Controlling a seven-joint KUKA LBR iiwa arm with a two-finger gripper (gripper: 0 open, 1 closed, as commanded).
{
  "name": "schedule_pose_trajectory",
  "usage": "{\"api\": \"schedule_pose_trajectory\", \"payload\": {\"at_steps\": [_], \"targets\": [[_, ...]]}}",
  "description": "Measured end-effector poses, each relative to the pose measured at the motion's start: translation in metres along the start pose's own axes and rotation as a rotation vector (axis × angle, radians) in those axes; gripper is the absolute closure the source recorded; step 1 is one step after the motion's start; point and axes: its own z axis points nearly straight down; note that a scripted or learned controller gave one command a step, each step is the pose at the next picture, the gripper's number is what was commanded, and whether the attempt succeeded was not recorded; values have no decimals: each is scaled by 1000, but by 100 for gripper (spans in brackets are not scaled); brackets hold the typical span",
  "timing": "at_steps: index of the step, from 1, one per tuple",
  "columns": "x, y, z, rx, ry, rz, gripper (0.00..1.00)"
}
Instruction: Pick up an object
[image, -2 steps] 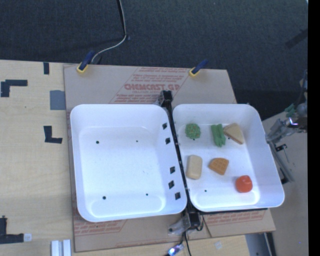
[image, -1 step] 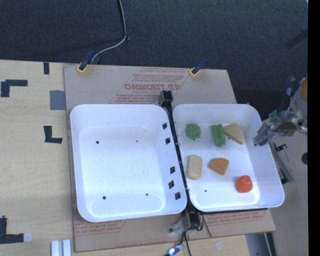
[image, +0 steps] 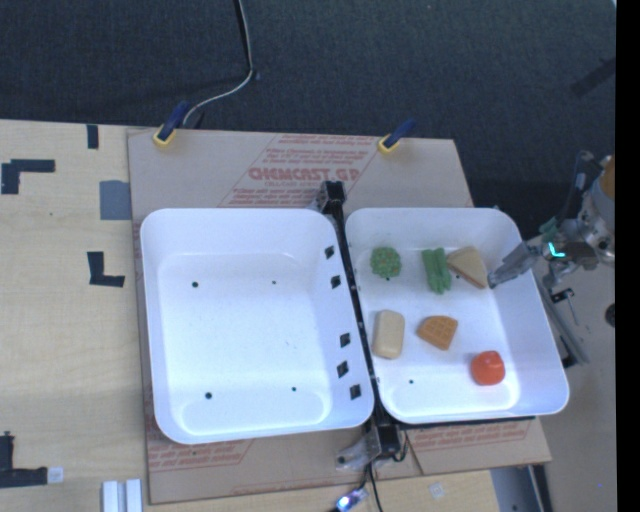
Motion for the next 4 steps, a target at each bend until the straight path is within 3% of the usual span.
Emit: {"api": "schedule_pose_trajectory", "payload": {"at_steps": [1,2,3,4], "targets": [[0,-39,-128,-14,-6,1,0],[-1,-60,-207,-9,-4,1,0],[-1,-60,-245,-5,-2,0,0],[25,-60,-291,-6,-2,-2,0]]}}
